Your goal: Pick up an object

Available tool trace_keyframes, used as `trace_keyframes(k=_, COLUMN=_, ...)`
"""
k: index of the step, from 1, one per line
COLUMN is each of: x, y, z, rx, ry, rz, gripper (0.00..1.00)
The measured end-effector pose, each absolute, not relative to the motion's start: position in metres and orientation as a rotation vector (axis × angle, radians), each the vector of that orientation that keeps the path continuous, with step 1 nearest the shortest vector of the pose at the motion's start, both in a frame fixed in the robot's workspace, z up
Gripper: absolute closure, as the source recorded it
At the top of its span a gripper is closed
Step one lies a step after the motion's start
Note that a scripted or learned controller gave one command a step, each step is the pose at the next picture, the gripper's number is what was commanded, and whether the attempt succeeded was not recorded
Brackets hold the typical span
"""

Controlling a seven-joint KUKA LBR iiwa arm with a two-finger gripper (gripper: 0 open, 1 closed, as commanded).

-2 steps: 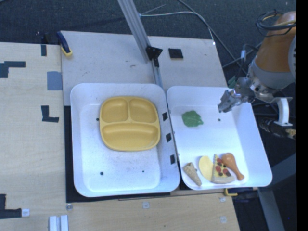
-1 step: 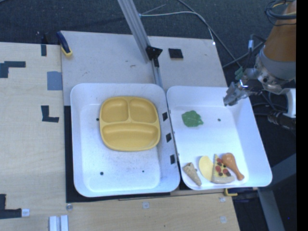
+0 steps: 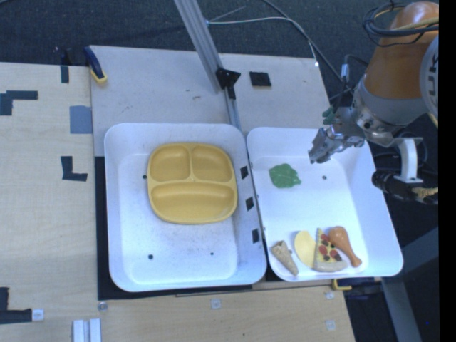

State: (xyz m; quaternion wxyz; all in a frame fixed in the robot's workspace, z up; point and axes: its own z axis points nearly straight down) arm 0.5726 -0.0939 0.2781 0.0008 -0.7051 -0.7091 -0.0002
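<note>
Reaching in from the right, the arm [image 3: 399,55] hangs over the right bin's [image 3: 370,191] far end.

Green leafy piece [image 3: 285,176] flat in right bin [image 3: 370,191], toy foods [image 3: 318,249] clustered at front

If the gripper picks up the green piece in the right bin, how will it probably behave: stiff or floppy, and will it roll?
The green piece looks flat and low with a wavy outline, like toy lettuce, so it is probably light and unlikely to roll. Lying so flat against the right bin floor, it may be hard for the gripper to grasp. Its stiffness cannot be judged here.
</note>
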Motion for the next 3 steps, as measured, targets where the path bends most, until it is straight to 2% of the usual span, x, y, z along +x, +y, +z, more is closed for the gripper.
trace_keyframes(k=3, x=0.547, y=0.055, z=0.228, rx=-2.215, ry=-2.225, rz=0.004, gripper=1.0)
